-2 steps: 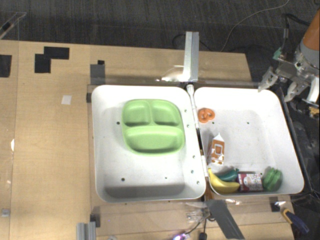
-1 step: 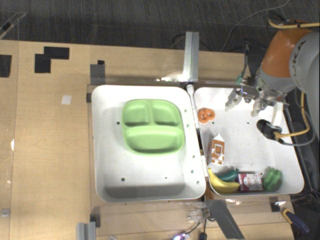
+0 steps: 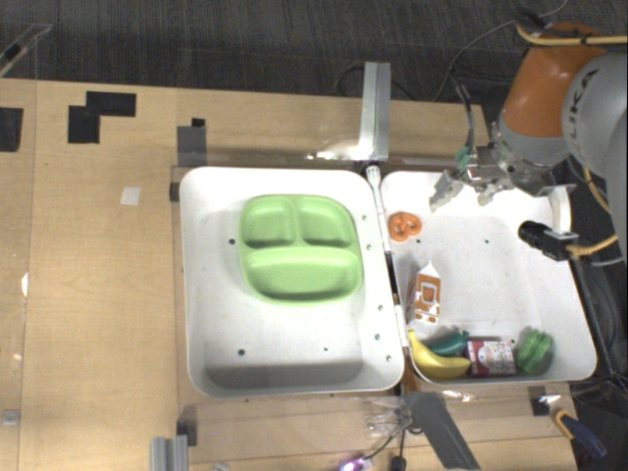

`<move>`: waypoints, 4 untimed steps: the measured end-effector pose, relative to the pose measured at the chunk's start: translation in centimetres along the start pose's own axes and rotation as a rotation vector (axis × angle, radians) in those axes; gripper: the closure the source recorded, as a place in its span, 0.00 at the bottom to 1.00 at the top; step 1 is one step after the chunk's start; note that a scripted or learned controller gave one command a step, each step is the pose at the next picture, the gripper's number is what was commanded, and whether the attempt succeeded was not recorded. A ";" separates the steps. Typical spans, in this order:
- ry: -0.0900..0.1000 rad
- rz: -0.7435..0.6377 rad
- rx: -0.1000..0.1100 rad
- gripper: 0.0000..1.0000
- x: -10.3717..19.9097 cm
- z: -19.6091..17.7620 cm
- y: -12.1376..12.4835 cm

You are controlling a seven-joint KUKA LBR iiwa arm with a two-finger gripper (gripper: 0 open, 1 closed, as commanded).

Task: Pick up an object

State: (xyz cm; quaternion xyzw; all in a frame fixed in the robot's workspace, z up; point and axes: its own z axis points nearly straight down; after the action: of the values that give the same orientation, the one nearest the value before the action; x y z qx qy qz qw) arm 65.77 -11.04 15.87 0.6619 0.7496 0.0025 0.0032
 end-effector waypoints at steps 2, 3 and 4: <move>-0.001 -0.248 -0.008 1.00 1.6 1.8 -0.7; 0.000 -0.412 -0.001 1.00 1.4 6.8 0.3; -0.002 -0.354 -0.006 1.00 1.9 6.9 -1.0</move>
State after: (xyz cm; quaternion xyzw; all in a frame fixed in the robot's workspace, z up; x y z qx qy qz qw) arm 64.57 -9.31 9.01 0.5196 0.8544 0.0036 0.0062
